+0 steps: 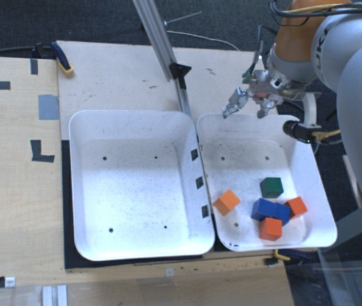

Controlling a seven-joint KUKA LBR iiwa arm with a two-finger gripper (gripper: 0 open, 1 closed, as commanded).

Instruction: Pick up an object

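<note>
bins (79, 132): 2 | orange blocks (227, 201): 3 | blue block (270, 210): 1 | green block (271, 186): 1

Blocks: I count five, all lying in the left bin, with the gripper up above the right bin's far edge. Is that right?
Wrong bin. The camera view shows all five, the green block, blue block and three orange blocks, in the right bin, not the left bin. The gripper is above the right bin's far edge, as you said.

My arm (347, 50): grey casing | orange band (308, 18) above wrist | black cables looped on top | small metal gripper (250, 104)
</note>
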